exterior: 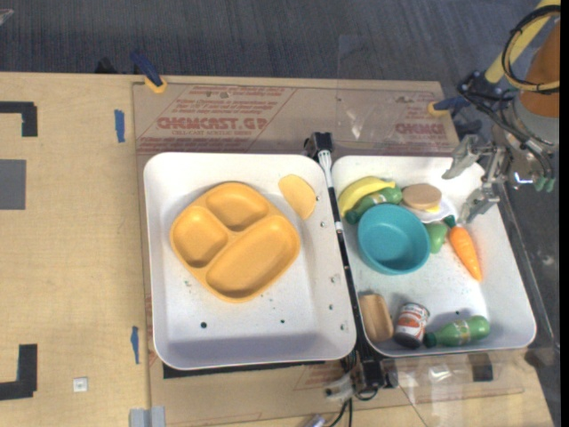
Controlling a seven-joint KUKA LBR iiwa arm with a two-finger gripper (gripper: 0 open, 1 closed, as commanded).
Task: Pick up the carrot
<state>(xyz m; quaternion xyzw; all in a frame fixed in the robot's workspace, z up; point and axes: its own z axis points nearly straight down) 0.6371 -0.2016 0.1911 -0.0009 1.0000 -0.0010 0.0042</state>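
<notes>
Nearest, along the front wall of the right bin point(524, 314), three small things are laid in a row: a tan, rounded bread-like block point(374, 317), a short can point(411, 322) with a red and white label lying beside it, and a glossy green bottle point(458, 329) on its side. Further in, a smooth teal bowl point(392, 237) is set upright, and the carrot point(465, 250) is found just right of it, a tapered orange cone with a small green top, its point turned toward the front right. Against the bowl's far rim a curved yellow banana point(364, 191) and a round tan disc point(421, 196) are seen.

In the left bin point(164, 265), a moulded orange plate point(234, 238) with three compartments is laid flat, and a pale yellow wedge point(298, 195) is placed just beyond its right edge.

Above the far right corner of the right bin, the gripper point(476, 185) is held with its metal fingers point(484, 198) pointed down and spread apart, nothing being gripped between them; it is poised near the carrot's green end, apart from it. The arm's orange band point(539, 98) is seen at the right edge.
</notes>
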